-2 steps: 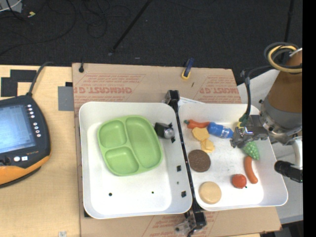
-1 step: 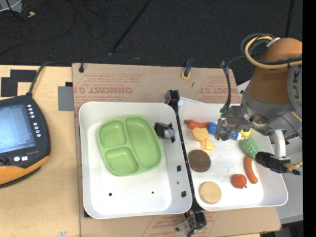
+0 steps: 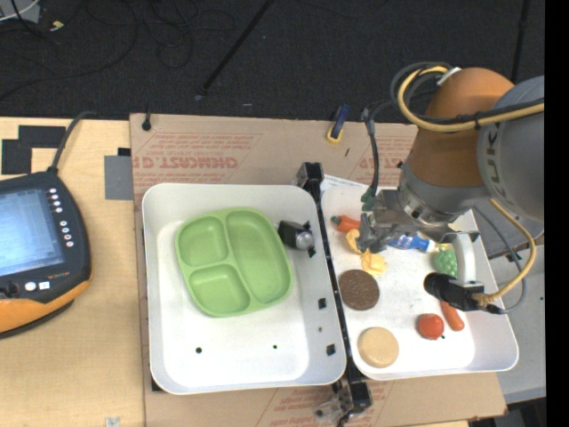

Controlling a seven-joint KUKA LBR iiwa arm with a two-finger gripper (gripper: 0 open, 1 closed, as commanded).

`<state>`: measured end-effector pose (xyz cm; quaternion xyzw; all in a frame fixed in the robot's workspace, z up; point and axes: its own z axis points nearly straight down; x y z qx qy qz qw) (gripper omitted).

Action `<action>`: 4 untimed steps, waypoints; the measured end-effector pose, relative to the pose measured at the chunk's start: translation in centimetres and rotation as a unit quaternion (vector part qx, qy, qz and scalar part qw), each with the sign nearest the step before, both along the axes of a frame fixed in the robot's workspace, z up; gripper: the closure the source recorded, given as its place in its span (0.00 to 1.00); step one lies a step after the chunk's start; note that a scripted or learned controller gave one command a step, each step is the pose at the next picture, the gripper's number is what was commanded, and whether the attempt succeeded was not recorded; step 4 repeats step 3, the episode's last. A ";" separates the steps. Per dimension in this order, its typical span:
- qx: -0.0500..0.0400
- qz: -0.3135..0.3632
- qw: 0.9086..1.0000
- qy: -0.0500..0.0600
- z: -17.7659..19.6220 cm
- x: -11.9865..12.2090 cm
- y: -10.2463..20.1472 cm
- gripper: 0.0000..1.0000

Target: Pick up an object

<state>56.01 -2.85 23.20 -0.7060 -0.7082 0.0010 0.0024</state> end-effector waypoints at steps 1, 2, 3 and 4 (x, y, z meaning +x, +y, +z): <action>0.000 0.000 1.000 -0.001 -1.2 1.6 4.3 1.00; -0.001 0.000 1.000 -0.002 0.4 3.8 8.5 1.00; -0.001 -0.002 1.000 -0.001 -0.7 4.7 9.6 1.00; -0.001 -0.002 1.000 -0.001 -0.7 4.7 9.6 1.00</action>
